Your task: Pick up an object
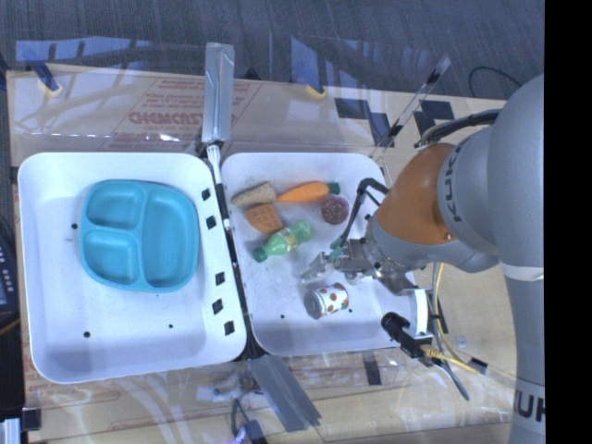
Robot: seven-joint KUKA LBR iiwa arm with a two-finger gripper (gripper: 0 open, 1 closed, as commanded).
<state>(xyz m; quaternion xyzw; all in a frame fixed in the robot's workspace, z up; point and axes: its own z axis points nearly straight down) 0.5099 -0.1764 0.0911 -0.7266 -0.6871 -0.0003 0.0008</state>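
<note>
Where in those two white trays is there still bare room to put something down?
Bare floor rings the blue divided plate in the left white bin. In the right white bin, the near-left corner below the green bottle is free. Its far half is crowded, around the orange carrot.

A turquoise divided plate (141,234) lies in the white left bin (55,340), while the white right bin (287,336) holds an orange carrot (303,192), green bottle (283,241), maroon ball (335,210) and red-patterned white can (326,300).

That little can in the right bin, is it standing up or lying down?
Lying down. The can shows its patterned side, with its round end facing left, on the right bin's floor.
</note>
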